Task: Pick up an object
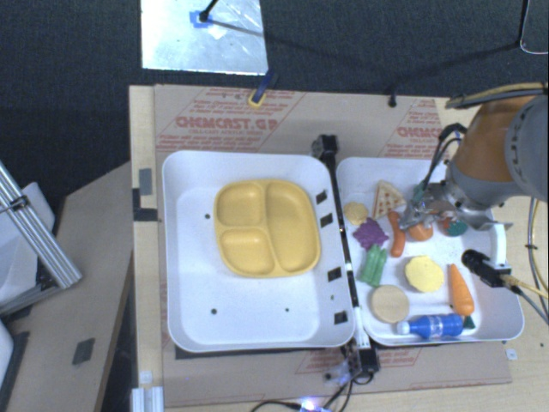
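Crowding the right bin (515, 316), toys surround the end effector (420, 217), whose finger state I cannot tell.

Left white bin (184, 316) holds the yellow three-compartment plastic plate (266, 227) at centre. Right white bin (506, 320) holds small toy foods; blue plastic bottle (436, 325) lies along its lower edge, orange toy carrot (461, 290) just above.
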`<state>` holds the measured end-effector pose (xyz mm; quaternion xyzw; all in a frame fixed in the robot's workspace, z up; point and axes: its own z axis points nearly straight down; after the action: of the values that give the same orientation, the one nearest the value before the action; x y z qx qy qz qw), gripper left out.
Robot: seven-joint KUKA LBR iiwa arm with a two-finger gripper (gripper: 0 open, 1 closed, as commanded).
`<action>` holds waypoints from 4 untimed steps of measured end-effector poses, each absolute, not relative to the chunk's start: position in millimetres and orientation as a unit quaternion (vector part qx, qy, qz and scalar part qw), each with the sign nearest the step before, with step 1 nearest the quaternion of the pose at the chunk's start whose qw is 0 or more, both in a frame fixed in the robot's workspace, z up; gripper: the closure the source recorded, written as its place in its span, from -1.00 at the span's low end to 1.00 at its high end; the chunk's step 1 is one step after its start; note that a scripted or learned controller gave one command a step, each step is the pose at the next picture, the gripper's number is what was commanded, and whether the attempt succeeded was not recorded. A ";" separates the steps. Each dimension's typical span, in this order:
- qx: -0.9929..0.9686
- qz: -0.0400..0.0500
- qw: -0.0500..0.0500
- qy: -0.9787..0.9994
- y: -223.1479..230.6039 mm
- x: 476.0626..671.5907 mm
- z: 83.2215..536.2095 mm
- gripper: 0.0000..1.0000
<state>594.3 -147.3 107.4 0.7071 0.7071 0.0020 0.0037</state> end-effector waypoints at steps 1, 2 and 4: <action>0.707 0.002 0.003 0.707 -155.2 595.2 169.5 1.00; 0.706 0.002 0.003 0.709 -155.6 597.0 224.2 1.00; 0.704 0.001 -0.001 0.710 -59.4 540.5 222.7 1.00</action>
<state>540.5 -59.4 222.7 0.7037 0.7105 0.0009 -0.0010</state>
